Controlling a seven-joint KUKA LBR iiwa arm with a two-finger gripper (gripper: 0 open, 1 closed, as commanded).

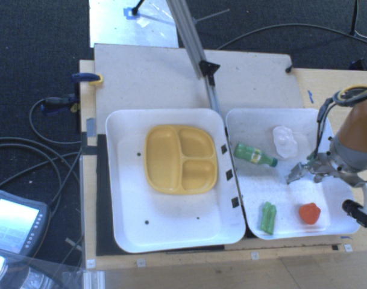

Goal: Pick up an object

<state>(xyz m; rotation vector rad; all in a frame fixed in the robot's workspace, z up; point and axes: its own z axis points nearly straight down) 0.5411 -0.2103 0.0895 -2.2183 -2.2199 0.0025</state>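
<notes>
Yellow tray point(181, 159): one; bottle point(254, 155), red piece point(310, 213): one each; hand point(296, 174) state unclear.

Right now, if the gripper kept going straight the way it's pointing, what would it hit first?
The gripper points left across the right bin. Bare bin floor lies just ahead; the first object on that line looks like the green bottle, though height above the floor is unclear.
</notes>
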